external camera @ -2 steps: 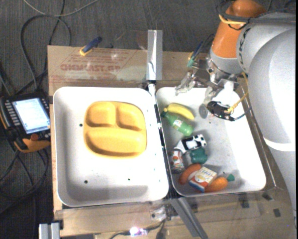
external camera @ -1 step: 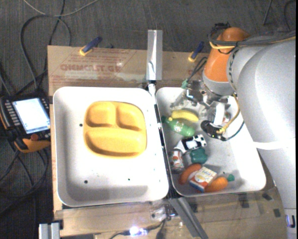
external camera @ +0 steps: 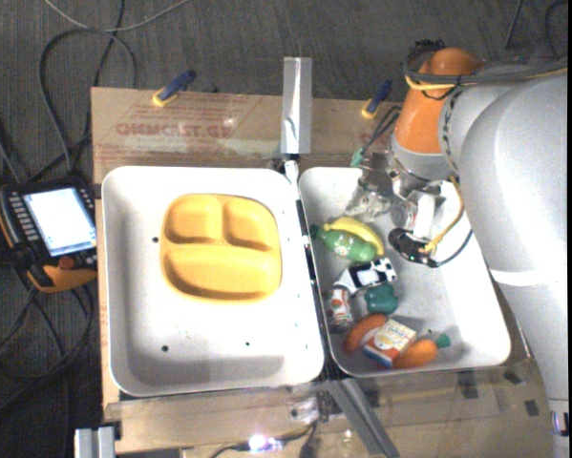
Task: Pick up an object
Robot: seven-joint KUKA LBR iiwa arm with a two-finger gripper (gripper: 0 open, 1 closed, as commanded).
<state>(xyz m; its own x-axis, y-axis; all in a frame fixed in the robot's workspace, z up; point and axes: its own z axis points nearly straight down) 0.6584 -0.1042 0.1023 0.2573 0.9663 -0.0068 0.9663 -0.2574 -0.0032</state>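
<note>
A grey robot arm with an orange band [external camera: 424, 122] reaches in from the right over a bench bearing two white bins, its gripper [external camera: 373, 197] poised low over the far end of the right bin [external camera: 476, 299]; whether the gripper is closed, spread or clutching anything cannot be told from this angle, and nothing is visibly held in it. The pickable objects lie crowded in that bin: a banana [external camera: 354, 229] resting against a green bottle [external camera: 348, 245] just below the gripper, then a black-and-white toy [external camera: 373, 273], a teal cup [external camera: 382, 300], a small can [external camera: 340, 306], a small carton [external camera: 391, 341] and two orange pieces of fruit [external camera: 417, 353] packed toward the near end. The left bin [external camera: 133, 332] holds a yellow divided tray [external camera: 222, 246]. The risk here appears to be the clutter: the banana and bottle touch each other and sit close to the wall between the bins, so a descent could strike that wall, land on two things at once, or push a rounded item aside rather than trap it. A loose cable [external camera: 436, 241] hanging by the wrist could also snag on the pile. The banana's curved skin and the bottle's smooth side would likely slip from a shallow pinch.
</note>
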